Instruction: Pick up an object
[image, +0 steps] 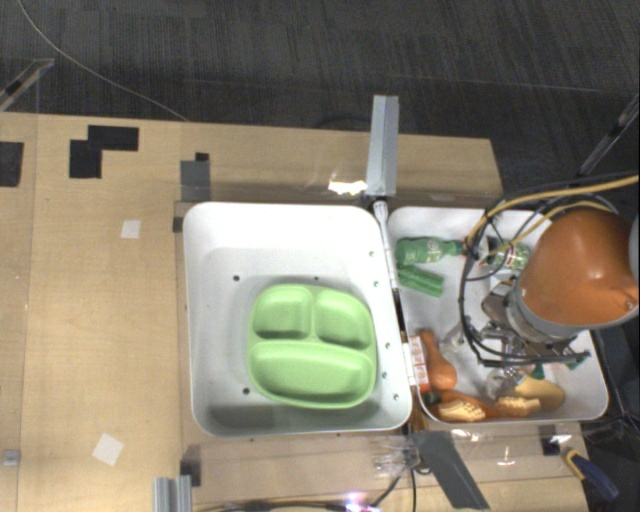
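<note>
My gripper (517, 378) hangs low over the front right part of the right bin (440, 222), under the orange wrist band (582, 268). Directly beneath it lie tan bread-like pieces (520, 404) and a pale yellow piece (548, 391). Another tan piece (461, 407) lies at the bin's front left, beside an orange carrot-like item (435, 364). Farther back are a green bottle (428, 250) and a green stick (422, 283). The wrist and cables hide the space between gripper and pieces.
The left bin (215, 300) holds a green divided plate (312, 345). A grey post (383, 145) stands behind the wall between the bins. Loose cables (478, 300) hang around the wrist. The wooden bench (90, 330) spreads out to the left.
</note>
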